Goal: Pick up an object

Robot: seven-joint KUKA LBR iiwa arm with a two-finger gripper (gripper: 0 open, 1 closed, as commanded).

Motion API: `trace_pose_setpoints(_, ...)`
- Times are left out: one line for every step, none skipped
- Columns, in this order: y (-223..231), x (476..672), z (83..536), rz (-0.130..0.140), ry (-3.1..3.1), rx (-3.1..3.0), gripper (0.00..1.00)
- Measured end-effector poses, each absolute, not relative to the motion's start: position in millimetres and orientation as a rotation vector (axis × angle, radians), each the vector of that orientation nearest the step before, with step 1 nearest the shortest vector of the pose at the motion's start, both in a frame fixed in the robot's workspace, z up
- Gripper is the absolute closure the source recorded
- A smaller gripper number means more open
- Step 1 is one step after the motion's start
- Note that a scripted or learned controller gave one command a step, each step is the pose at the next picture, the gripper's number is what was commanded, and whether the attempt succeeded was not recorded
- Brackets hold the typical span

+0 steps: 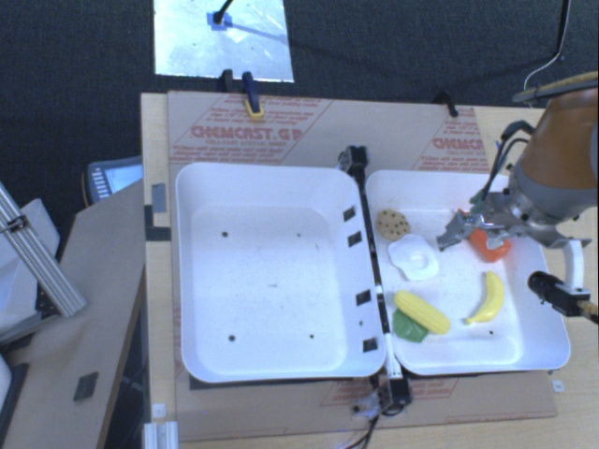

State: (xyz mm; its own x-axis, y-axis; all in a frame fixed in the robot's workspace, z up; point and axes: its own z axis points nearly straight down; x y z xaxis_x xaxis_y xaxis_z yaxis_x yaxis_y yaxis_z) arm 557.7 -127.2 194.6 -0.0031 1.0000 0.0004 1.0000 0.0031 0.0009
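Two white bins side by side on bench; left bin (271,279) bare, right bin (524,344) holding objects. Gripper (465,224) low over upper part of right bin, beside orange object (489,243); finger state cannot be told. Cookie (392,222) near divider, white piece (414,256) just below. Corn cob (421,311) overlapping green item (406,326) at lower left. Banana (489,297) right of corn, apart from it.
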Motion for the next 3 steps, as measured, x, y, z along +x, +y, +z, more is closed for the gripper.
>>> trace_pose_setpoints(-105.2, 527.7, 311.2, 0.014, 2.221, 2.207, 0.0)
trace_pose_setpoints(-12.5, 509.4, 456.7, 0.027, 2.229, 2.196, 0.0)
trace_pose_setpoints(37.0, 535.2, 540.3, 0.016, 2.227, 2.205, 0.0)
